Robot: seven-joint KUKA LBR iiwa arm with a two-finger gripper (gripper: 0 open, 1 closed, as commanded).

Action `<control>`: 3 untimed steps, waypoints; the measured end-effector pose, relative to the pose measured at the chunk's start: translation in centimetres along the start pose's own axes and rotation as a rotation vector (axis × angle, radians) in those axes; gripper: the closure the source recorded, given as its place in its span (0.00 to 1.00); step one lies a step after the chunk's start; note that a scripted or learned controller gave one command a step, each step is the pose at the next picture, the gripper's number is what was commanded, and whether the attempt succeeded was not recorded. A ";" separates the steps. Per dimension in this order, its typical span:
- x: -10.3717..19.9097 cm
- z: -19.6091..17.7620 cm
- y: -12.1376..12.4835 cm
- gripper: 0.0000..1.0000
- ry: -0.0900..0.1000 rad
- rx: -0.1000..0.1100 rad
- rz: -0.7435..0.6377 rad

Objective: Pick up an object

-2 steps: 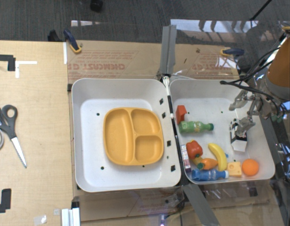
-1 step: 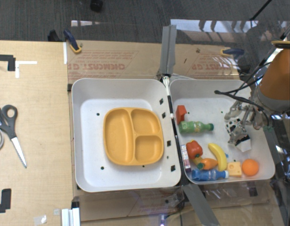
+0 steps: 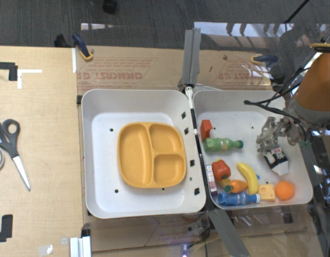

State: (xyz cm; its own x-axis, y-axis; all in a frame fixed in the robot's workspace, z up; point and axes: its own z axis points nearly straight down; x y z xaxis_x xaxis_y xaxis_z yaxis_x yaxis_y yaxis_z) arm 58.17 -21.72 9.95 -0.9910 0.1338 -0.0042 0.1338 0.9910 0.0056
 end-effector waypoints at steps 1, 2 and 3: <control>0.0 0.0 -0.1 0.00 0.000 0.002 0.001; -0.2 -0.9 0.0 1.00 -0.004 0.002 0.000; -5.9 0.9 6.4 1.00 -0.001 0.006 0.351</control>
State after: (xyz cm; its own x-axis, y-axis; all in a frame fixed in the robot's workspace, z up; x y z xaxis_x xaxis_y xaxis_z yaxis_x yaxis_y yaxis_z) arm 64.86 -16.19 9.14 -0.8848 0.4660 -0.0037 0.4660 0.8848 0.0014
